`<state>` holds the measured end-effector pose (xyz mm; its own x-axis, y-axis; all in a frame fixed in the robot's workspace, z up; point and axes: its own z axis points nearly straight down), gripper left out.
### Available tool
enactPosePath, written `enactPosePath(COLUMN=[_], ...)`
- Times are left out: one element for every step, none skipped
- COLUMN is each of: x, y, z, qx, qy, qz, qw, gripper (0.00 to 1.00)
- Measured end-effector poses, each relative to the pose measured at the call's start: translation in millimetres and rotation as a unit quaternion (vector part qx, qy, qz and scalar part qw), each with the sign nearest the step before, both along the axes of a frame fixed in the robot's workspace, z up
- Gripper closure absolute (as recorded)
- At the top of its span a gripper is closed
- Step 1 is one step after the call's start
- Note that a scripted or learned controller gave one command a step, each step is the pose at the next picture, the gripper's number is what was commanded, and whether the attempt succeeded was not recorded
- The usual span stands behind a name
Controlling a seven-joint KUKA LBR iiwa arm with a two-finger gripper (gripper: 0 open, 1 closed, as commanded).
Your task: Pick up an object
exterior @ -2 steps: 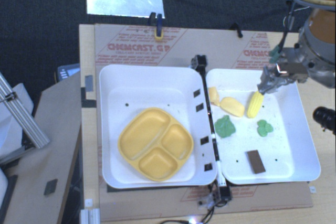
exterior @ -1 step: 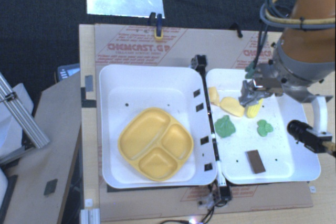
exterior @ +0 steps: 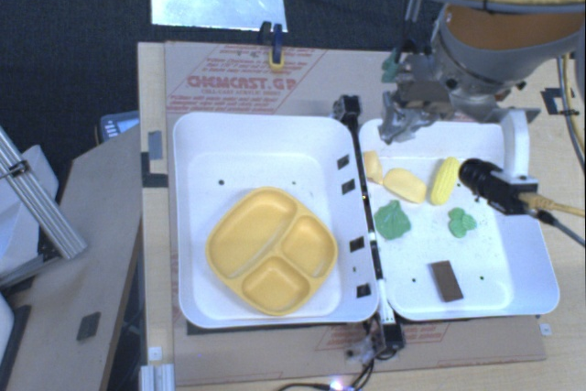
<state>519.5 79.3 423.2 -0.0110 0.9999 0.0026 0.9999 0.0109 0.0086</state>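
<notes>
The gripper (exterior: pixel 400 125) hangs at the far rim of the right bin (exterior: pixel 526 288); from this angle I cannot tell how its jaws stand, and nothing shows between them. Just below them lie the likely picks: pale yellow pieces (exterior: pixel 396 179), probably toy potato, and a corn cob (exterior: pixel 445 179). Farther below sit green lettuce (exterior: pixel 392 221), a small green piece (exterior: pixel 461 221) and a brown block (exterior: pixel 446 280). To the jaws' lower left, a yellow divided tray (exterior: pixel 270 249) fills the left bin (exterior: pixel 201 151). The cardboard (exterior: pixel 243 78) underneath reads roughly "CHEMCAST GP".
</notes>
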Motion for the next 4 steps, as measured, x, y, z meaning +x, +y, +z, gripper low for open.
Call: enactPosePath(x=[-34.2, -33.0, -32.5, -35.6], y=[14.3, -17.6, -105.5, 29.6], z=[-33.9, -100.7, -101.2, -246.9], qx=[-0.0009, -0.0022, -0.0026, 0.0002], qy=[0.005, 0.006, 0.003, 0.009], qz=[-0.002, -0.006, -0.009, 0.002], qw=[1.0, 1.0, 1.0, 1.0], gripper=[1.0, 1.0, 1.0, 1.0])
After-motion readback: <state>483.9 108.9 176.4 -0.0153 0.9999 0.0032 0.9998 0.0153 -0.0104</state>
